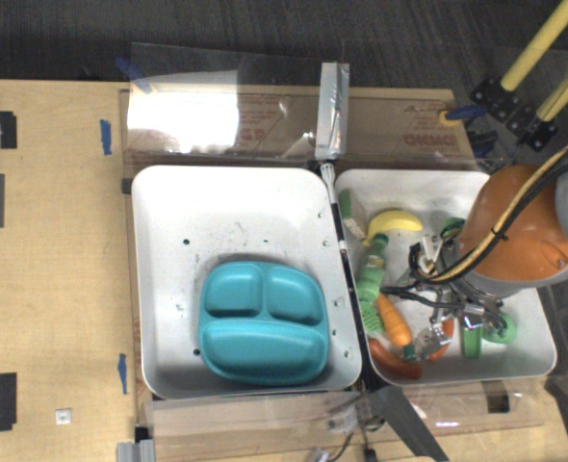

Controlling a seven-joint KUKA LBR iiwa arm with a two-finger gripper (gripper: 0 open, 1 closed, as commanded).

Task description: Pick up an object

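Observation:
The right bin [529,359] holds a pile of small toys: a yellow piece [396,223] at the back, a green piece [371,279] along the left wall, an orange carrot [394,321] and a red piece [392,364] near the front. My gripper [440,333] reaches down into this bin from the right, just right of the carrot and above the red piece. Cables and the orange wrist band [520,234] hide part of it. Another green piece [494,329] lies right beside the gripper. Whether anything sits in the gripper is hidden.
The left bin [168,205] holds a teal compartment tray [263,323] at its front. A clear plastic wall with a taped metal post [331,104] stands behind both bins. Yellow-handled tools [542,35] are at the top right.

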